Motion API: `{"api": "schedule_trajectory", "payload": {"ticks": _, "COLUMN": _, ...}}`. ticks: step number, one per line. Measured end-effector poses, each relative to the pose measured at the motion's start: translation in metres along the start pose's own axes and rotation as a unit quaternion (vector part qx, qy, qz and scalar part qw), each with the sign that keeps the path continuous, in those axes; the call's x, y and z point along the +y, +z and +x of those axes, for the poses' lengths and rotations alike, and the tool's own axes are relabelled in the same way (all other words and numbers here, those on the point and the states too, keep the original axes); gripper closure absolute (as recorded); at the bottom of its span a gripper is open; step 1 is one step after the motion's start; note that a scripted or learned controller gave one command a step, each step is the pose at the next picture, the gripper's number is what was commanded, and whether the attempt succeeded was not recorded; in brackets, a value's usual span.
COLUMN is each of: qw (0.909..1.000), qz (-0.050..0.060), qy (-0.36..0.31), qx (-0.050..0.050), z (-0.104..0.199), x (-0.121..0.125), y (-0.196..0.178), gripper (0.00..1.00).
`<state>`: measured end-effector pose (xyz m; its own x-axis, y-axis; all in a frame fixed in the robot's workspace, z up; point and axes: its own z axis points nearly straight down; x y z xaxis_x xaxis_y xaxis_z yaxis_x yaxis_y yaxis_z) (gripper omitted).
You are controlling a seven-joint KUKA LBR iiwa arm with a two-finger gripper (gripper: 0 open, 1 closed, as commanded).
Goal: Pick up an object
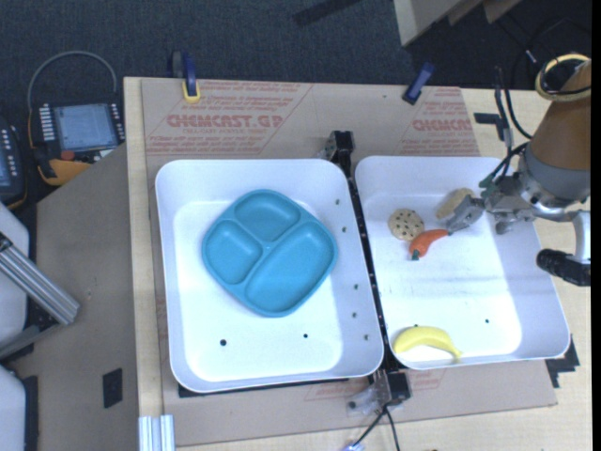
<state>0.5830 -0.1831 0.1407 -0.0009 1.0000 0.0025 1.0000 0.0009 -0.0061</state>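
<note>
Approach stage of a pick, right bin (526, 346).
Left to right from the cookie (406, 222): the carrot (429, 241) just beside, then the tool (462, 216), whose spread cannot be told; a descent onto the carrot is judged next.

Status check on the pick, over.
Gripper low in right bin, at the carrot's end; grasp unconfirmed. Cookie just beside the carrot, tan piece crowding the gripper. Banana well apart, at near wall.
</note>
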Motion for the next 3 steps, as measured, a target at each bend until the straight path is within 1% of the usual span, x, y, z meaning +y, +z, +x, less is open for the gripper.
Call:
{"api": "schedule_trajectory", "payload": {"ticks": 1, "qw": 1.0000, "qz": 0.000, "qy": 0.001, "qx": 0.000, "z": 0.000, "x": 0.000, "y": 0.053, "gripper": 0.00}}
{"api": "schedule_trajectory", "payload": {"ticks": 2, "qw": 1.0000, "qz": -0.004, "qy": 0.001, "qx": -0.001, "z": 0.000, "x": 0.001, "y": 0.039, "gripper": 1.00}}
{"api": "schedule_trajectory", "payload": {"ticks": 3, "qw": 1.0000, "qz": -0.007, "qy": 0.000, "qx": -0.003, "z": 0.001, "x": 0.011, "y": -0.020, "gripper": 1.00}}
